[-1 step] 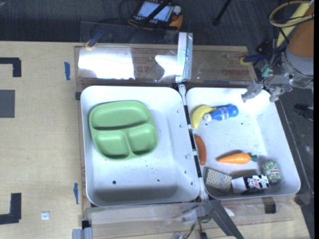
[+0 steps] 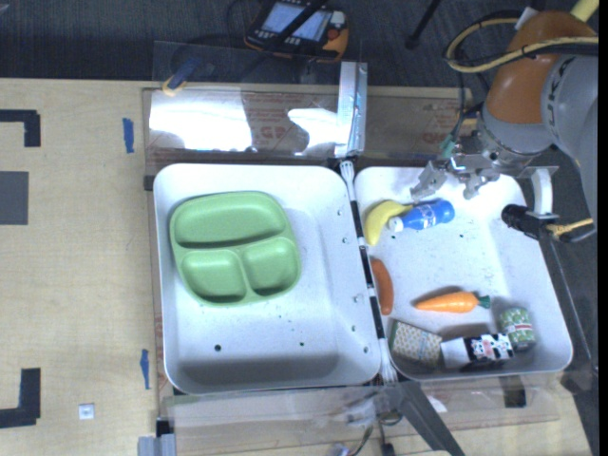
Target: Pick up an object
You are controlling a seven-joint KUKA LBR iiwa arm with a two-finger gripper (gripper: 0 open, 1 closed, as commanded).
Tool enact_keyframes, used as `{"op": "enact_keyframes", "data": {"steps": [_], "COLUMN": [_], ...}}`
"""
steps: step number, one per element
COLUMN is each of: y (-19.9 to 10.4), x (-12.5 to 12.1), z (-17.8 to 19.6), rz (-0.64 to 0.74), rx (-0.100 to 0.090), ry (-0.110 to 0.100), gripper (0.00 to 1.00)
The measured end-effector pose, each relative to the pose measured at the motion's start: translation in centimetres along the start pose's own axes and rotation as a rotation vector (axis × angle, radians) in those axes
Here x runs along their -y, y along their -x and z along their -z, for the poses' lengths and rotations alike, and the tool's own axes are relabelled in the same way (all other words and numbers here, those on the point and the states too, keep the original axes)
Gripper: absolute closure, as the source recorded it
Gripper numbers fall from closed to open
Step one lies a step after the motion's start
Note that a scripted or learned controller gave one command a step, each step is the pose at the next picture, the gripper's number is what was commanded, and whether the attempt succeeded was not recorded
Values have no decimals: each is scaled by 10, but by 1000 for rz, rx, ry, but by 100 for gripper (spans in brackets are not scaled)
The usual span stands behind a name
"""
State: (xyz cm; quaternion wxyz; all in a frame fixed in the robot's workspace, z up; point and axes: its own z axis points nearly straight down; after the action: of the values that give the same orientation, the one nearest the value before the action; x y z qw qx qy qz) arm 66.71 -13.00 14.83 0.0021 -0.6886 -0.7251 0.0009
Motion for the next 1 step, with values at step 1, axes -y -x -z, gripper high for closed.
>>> {"op": "enact_keyframes", "data": {"steps": [1], "y": [-24], "x": [-2], "z": [-59], "rz": [288], "rx": [7], "ry": [0], "gripper": [0]}}
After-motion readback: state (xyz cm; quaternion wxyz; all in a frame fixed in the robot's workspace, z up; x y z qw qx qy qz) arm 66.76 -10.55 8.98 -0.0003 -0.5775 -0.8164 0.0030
